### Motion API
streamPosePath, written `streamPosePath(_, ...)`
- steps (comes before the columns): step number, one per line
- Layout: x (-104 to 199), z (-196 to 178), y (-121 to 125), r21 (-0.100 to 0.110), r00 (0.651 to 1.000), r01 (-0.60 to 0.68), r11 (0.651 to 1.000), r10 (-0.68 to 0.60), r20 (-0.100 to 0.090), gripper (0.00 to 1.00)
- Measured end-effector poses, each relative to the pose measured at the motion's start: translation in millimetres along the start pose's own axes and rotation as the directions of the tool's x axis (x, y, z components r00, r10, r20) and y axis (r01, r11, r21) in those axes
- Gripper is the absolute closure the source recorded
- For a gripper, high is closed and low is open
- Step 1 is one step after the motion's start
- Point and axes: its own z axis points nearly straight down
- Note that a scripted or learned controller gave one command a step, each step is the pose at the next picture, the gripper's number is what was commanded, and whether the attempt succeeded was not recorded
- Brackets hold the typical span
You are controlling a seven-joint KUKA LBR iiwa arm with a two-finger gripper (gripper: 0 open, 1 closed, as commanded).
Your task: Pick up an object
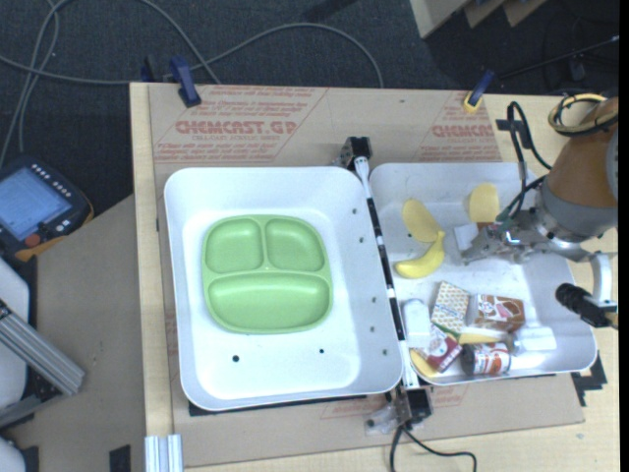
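Right bin (580,357), pincer (482,247) tips indistinct

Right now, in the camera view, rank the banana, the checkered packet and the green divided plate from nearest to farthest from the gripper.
1. Banana: in the right bin, just left of the gripper.
2. Checkered packet: in the same bin, below and slightly left of the gripper, a little farther off.
3. Green divided plate: in the left bin, clearly farthest.
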Motion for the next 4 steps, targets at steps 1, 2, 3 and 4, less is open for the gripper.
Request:
streamPosePath(1, 44.9, 0.0, 50.2, -0.001, 1.0, 0.001, 1.0, -0.001, -0.001, 0.0)
streamPosePath(2, 11.0, -97.1, 92.5, -0.003, 1.0, 0.001, 1.0, -0.001, 0.002, 0.0)
streamPosePath(3, 20.2, -51.0, 91.6, 0.003, 1.0, 0.0, 1.0, 0.0, -0.001, 0.0)
streamPosePath(4, 28.5, -16.8, 95.6, -0.012, 1.0, 0.0, 1.0, 0.0, 0.003, 0.0)
